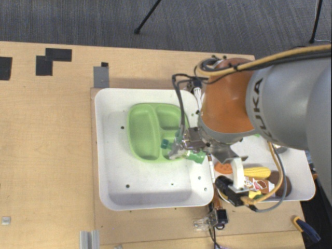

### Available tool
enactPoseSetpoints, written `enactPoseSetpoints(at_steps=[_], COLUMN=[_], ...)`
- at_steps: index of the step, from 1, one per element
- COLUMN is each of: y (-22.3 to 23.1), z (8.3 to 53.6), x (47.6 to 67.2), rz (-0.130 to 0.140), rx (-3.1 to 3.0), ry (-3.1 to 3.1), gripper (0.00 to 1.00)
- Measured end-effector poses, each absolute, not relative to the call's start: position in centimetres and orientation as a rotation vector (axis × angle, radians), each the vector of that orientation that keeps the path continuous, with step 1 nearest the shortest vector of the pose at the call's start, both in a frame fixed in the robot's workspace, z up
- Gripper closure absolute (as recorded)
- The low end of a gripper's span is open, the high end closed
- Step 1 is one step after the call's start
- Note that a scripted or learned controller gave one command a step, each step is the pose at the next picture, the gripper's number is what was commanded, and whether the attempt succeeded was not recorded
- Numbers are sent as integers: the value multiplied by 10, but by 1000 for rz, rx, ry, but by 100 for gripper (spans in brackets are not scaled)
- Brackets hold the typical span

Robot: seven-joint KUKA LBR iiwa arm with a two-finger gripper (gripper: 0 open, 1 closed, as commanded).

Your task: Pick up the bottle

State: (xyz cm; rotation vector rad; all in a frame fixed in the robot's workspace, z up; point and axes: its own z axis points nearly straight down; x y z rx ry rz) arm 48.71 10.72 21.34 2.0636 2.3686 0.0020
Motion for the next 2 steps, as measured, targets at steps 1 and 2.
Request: enactPoseSetpoints(at_steps=[1, 2], y=[123, 174], z=[228, 235], x=[487, 487], rz=[2, 3], rx=[1923, 1835], ry=[2483, 2549], gripper=[100, 100])
